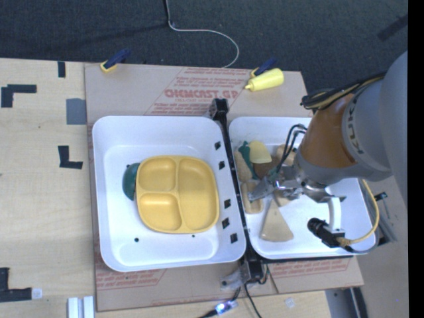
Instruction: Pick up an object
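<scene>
My gripper (266, 189) is low in the right bin (311, 249), at its left side, over a cluster of small objects. A tan wedge (275, 225) lies just below it. A pale yellow piece (260, 153) and a green piece (244, 152) lie above it, and a brownish piece (246, 177) rests against the bin's left wall. The wrist hides whatever is directly under the gripper. In the left bin (106, 138) sits a yellow divided plate (177, 194), with a teal object (130, 181) partly tucked under its left edge.
The arm's orange band (324, 138) and grey body cover the right bin's upper right. A black cable with a connector (324, 230) hangs over that bin's lower right. A yellow clamp (266, 79) and a smaller clamp (114, 59) hold the cardboard behind the bins.
</scene>
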Controlling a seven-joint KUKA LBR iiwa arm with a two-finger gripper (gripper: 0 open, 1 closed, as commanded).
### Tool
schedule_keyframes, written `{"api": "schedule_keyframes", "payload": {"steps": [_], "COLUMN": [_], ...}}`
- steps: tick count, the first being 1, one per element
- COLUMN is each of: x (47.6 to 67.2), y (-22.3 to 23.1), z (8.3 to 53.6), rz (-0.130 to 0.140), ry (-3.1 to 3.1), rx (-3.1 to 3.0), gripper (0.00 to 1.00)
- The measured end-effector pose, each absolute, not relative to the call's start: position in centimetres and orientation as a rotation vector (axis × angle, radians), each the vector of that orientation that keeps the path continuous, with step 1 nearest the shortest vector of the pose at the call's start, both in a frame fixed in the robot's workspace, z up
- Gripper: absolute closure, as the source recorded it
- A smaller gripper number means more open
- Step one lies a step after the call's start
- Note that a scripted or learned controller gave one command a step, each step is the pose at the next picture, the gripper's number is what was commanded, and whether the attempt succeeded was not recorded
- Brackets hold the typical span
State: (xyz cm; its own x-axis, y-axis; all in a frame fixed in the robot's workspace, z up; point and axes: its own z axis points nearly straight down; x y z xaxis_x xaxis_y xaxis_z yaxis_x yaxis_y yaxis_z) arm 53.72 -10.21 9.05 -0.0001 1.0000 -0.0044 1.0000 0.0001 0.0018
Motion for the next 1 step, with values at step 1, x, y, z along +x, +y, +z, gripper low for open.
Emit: {"api": "schedule_keyframes", "payload": {"steps": [1], "x": [53.85], "y": [-10.23], "z": [10.37], "rz": [0.001], "ry": [2.217], "rx": [2.216], "gripper": [1.00]}}
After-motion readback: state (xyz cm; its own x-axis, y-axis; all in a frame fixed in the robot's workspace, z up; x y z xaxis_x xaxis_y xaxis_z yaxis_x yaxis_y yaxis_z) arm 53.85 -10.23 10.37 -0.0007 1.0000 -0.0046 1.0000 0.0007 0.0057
